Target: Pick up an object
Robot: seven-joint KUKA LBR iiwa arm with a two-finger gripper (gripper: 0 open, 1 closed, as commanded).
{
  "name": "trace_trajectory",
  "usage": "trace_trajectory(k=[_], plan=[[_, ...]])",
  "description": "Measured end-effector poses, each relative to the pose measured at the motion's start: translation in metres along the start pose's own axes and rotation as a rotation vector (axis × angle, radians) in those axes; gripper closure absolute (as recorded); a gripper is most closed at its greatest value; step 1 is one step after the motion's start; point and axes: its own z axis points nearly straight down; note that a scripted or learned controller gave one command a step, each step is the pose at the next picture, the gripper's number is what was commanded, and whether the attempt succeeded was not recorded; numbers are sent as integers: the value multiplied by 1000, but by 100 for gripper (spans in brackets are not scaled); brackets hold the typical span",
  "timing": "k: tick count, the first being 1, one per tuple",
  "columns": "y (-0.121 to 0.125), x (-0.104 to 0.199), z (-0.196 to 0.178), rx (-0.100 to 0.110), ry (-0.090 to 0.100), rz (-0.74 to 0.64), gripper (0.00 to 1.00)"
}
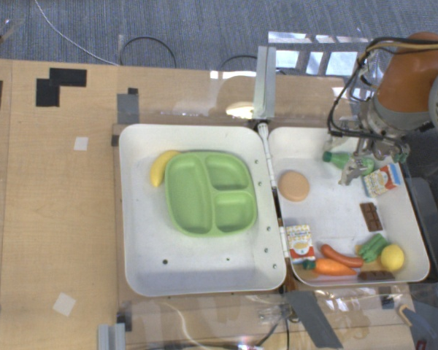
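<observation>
Camera view has the arm reaching in from the right, with the pincer low over the back of the right bin, right at a green bottle-like thing lying on its side. Can't tell whether the pincer is open or closed from here, and I don't see anything clearly held between its tips, so I wouldn't call it a grab yet. Looks to me like the closing-in step on that green item. A small carton sits just beside the pincer, so the next move probably needs a clean squeeze on the green thing alone, then a straight lift. Left bin just has a green divided plate with a banana tucked against its edge.
</observation>
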Motion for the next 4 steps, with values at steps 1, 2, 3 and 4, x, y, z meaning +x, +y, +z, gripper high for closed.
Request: trace_trajectory(k=[1,2,3,4], plan=[[-29,7,25,-5,9,31,0],[-19,53,24,-5,4,73,0],[64,28,23,-8,3,88,0],[-3,1,5,-1,2,86,0]])
